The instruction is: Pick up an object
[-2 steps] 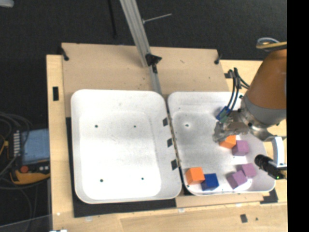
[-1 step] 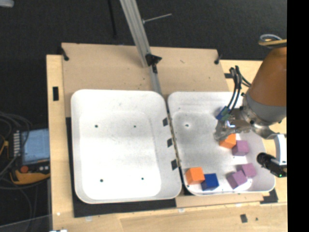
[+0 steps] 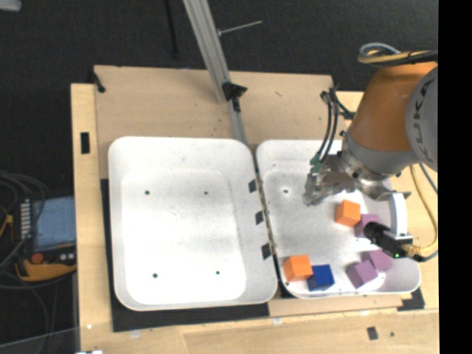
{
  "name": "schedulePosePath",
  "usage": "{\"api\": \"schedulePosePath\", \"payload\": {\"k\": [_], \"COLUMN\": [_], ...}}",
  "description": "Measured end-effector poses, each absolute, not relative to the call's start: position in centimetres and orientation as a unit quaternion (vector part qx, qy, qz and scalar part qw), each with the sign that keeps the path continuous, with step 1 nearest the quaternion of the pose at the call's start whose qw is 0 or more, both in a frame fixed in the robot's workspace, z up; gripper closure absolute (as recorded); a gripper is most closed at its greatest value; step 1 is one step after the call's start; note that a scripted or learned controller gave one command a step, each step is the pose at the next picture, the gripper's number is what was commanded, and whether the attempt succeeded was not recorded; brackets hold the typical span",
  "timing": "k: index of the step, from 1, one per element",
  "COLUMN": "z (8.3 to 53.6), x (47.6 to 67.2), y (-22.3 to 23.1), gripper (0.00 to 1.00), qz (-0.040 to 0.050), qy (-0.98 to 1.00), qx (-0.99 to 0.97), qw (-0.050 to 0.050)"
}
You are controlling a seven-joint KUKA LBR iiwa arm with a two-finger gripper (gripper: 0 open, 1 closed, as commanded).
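Note:
My gripper (image 3: 316,190) hangs low over the upper middle of the right bin (image 3: 291,227), above bare white floor. An orange block (image 3: 347,212) lies just to its lower right, with a purple block (image 3: 366,222) beside that. Along the bin's near edge sit another orange block (image 3: 298,267), a blue block (image 3: 321,277) touching it, and two purple blocks (image 3: 361,273) (image 3: 381,259). I see nothing between the gripper's tips.
The left bin (image 3: 184,220) lies beside the right one, with small black clips along the shared edge. A slanted metal rail (image 3: 214,57) runs from the top of the view down to the bins' junction.

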State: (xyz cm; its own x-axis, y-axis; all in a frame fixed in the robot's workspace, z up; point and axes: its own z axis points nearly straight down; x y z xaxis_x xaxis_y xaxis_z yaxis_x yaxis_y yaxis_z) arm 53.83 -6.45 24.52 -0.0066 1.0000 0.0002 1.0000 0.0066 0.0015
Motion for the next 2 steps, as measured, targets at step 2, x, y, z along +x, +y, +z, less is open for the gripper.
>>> {"api": "schedulePosePath", "payload": {"k": [2], "z": [24.6], "x": [57.5], "y": [2.9], "gripper": [1.0], "qz": [0.0004], "qy": [0.709], "qx": [0.705], "qw": [0.001]}}
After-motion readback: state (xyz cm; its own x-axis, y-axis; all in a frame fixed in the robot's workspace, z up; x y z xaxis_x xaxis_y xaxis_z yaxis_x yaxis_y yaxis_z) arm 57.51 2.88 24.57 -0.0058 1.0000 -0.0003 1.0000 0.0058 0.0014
